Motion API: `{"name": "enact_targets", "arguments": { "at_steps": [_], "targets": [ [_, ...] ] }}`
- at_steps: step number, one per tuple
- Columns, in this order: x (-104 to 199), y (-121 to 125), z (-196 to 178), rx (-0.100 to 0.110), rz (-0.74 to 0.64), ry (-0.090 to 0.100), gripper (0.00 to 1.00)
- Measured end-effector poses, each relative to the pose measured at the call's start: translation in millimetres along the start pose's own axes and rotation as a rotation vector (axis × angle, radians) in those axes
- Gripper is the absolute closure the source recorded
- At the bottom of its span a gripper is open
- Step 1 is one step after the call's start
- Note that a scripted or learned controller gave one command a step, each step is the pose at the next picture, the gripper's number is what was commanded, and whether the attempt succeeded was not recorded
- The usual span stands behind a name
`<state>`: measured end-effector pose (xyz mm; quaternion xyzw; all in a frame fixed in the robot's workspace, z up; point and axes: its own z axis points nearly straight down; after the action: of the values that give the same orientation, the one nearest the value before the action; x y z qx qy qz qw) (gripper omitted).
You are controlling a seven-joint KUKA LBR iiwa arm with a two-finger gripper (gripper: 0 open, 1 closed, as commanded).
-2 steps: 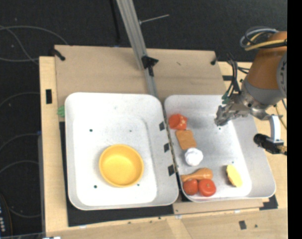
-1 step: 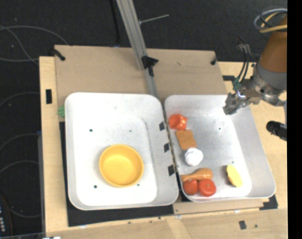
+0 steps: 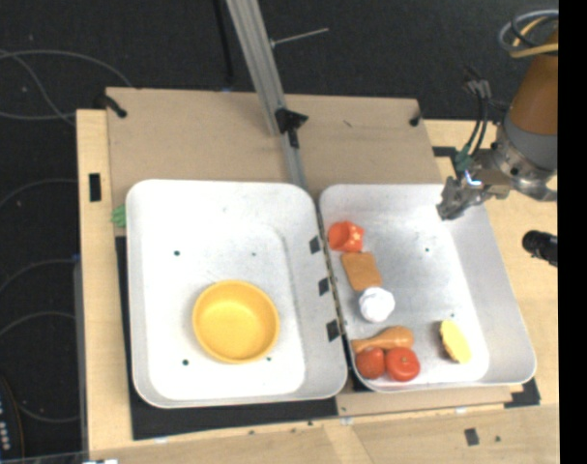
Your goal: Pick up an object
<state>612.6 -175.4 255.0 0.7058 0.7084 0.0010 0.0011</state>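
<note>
The right bin [image 3: 486,288] holds several small items along its left and front sides: a red piece [image 3: 344,235], a tan block [image 3: 362,272], a white round piece [image 3: 376,305], an orange carrot-like piece [image 3: 384,338], two red tomato-like pieces [image 3: 390,362] and a yellow piece [image 3: 454,340]. The left bin [image 3: 167,220] holds a yellow bowl [image 3: 236,321]. My gripper [image 3: 455,201] hangs over the right bin's far right corner, apart from all the items, with nothing seen between its fingers.
A grey metal pole [image 3: 259,61] slants from the top down to the gap between the bins. The wooden bench [image 3: 206,133] surrounds both bins. Cables lie on the dark floor at left.
</note>
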Motion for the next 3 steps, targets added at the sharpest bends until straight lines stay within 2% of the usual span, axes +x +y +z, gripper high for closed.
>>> {"name": "enact_targets", "arguments": {
  "at_steps": [1, 2, 3],
  "targets": [
    [46.9, 8.3, 10.8, 0.002, -0.002, 0.0, 1.0],
    [103.5, 15.7, 1.4, 0.0, -0.005, 0.002, 1.0],
    [164.6, 28.0, 8.7, 0.001, -0.005, 0.001, 1.0]
  ]
}}
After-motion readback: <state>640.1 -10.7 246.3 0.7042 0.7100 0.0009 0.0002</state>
